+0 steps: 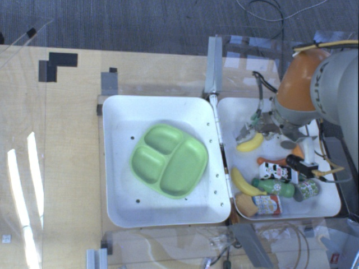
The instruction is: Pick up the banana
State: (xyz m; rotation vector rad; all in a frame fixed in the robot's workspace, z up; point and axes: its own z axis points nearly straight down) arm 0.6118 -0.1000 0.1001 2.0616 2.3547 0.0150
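Note:
Two yellow bananas lie in the right bin [331, 206]. One banana [251, 143] is short and curved, in the bin's upper left part. My gripper [255, 130] hovers right at that banana's upper edge, under the grey and orange wrist [300, 91]. The other banana [245, 182] lies lower, along the bin's left wall, apart from the gripper. Whether the gripper touches the upper banana I cannot tell.
Along the right bin's lower half lie a green bottle [279, 188], a can [306, 190], a red-labelled pack [268, 205], a brown round item [244, 204] and a black-and-white item [278, 172]. The left bin [118, 206] holds a green divided plate [169, 160].

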